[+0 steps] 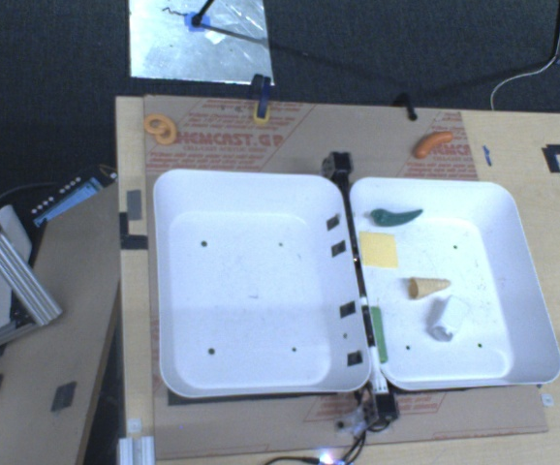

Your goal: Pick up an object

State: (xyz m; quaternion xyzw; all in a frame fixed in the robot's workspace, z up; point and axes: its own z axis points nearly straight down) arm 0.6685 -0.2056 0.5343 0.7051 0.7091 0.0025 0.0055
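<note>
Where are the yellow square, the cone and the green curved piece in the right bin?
yellow square (378, 250): camera view, its middle.
cone (427, 286): camera view, mid-body.
green curved piece (394, 217): camera view, thick middle.

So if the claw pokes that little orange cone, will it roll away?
Probably. The cone lies on its side on the right bin's smooth floor, so it might roll in a curve around its tip. It looks small, likely light, and its tapered shape could slip from a pinch.

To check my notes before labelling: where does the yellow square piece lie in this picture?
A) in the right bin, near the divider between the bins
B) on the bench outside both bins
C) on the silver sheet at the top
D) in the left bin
A: the yellow square piece lies flat in the right bin, close to its left wall beside the divider, just below the dark green curved object.
</note>
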